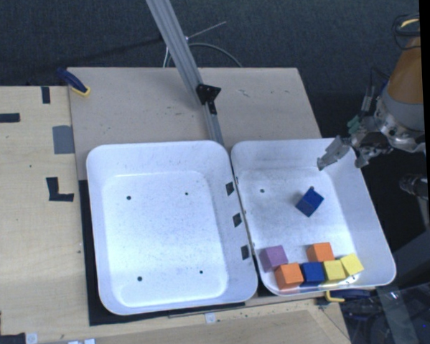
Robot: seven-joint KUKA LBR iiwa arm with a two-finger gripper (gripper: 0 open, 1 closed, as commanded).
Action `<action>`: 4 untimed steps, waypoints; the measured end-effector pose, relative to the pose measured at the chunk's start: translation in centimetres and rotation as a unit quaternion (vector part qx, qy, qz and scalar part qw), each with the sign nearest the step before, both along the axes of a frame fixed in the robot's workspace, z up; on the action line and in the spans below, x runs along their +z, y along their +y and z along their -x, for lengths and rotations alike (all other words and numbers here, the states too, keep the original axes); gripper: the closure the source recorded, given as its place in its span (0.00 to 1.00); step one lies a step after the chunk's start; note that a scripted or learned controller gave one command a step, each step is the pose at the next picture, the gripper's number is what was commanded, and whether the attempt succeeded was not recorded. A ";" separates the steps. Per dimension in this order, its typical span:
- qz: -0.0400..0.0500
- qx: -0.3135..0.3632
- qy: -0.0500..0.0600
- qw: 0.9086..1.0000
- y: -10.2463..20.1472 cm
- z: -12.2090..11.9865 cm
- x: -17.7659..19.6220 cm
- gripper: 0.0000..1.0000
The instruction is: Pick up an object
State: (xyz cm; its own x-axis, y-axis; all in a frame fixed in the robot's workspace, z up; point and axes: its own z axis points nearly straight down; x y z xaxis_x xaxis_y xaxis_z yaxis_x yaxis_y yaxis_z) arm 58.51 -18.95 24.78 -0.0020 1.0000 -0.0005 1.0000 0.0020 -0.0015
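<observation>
Tool [341, 152] hangs at the right bin's [360, 189] upper right rim; whether it is spread or pressed together, I cannot tell. From it, toward seven o'clock, a blue block [309, 201] sits alone, turned cornerwise, well apart from the rest. It looks light, stiff and flat-sided, so pinching two opposite faces should suit. Along the six o'clock wall huddle purple [273, 256], orange [289, 274] and yellow blocks [335, 270].

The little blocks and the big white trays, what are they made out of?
The blocks, like the lone blue block, look like painted wood or foam: flat, matte colour, no shine. The picture can't settle which. The white bins look like moulded plastic, smooth with rounded corners and raised rims, and dusted with dark specks.
</observation>
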 end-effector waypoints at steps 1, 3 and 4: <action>-0.001 -0.001 -0.001 1.000 -1.3 0.8 -15.7 0.00; -0.001 0.003 -0.002 1.000 6.6 -0.9 -15.5 1.00; -0.001 0.003 -0.004 1.000 12.0 -3.8 -5.1 1.00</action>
State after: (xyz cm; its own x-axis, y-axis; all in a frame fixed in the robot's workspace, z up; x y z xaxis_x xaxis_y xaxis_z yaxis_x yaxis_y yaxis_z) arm 62.32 -6.94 19.67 -0.0070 1.0000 0.0010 0.9999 0.0070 0.0071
